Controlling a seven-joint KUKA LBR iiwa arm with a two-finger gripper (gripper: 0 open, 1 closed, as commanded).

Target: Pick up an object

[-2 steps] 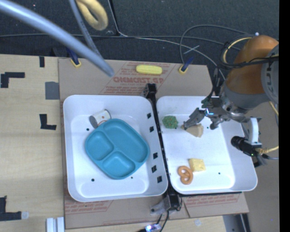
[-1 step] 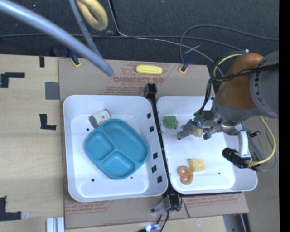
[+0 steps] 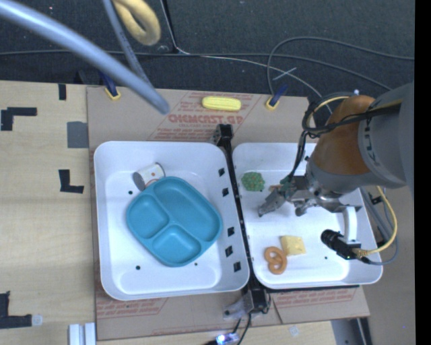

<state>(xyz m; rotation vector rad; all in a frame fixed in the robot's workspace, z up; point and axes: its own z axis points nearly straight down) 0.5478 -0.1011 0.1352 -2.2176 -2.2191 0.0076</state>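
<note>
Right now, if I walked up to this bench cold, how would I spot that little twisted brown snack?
Find the right bin, the one the arm reaches into. Along its near edge lie two small pieces side by side; the pretzel is the one closer to the divider between the bins. It is brown, looped and full of holes, while the cracker piece touching it is pale yellow, flat and squarish.

arm (image 3: 363,145) gets chopped off at the right edge, and the blurry yellow thing (image 3: 138,19) runs off the top.

Red print "CHEMCAST GP" on brown cardboard sheet (image 3: 188,121), beyond bins, up-left of gripper (image 3: 283,205); nothing else legible
</note>
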